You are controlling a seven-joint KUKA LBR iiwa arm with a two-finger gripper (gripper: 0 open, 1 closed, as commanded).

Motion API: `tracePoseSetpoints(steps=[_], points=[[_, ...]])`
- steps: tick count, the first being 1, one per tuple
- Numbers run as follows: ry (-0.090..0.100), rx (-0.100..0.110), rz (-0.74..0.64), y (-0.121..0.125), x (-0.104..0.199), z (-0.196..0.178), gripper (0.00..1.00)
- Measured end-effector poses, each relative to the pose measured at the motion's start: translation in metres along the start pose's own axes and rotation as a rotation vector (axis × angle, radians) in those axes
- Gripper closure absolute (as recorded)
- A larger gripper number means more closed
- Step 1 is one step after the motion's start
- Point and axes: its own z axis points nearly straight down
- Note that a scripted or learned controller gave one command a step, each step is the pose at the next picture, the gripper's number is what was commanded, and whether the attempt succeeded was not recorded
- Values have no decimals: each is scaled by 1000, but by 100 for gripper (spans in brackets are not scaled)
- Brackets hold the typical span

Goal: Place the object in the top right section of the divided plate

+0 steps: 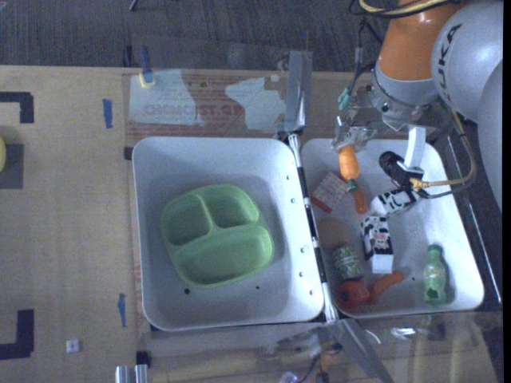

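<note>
A green divided plate (217, 234) lies in the left bin (152, 166), with two small sections at its far side and one large section at the near side. The top right section (233, 204) holds nothing. My gripper (348, 144) hangs over the far left corner of the right bin (463, 238). A small orange object (348, 164) sits between its fingertips, lifted above the bin floor. The gripper is well to the right of the plate, across the wall between the bins.
The right bin holds a red-and-white packet (330, 190), a small carrot-like piece (360, 199), a black-and-white toy (396, 201), a carton (377, 244), a green can (346, 260), a red fruit (352, 294) and a green bottle (434, 274).
</note>
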Motion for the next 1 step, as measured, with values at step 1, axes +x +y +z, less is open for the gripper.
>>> tracePoseSetpoints(steps=[1], points=[[2,4,275,3,97,23,100]])
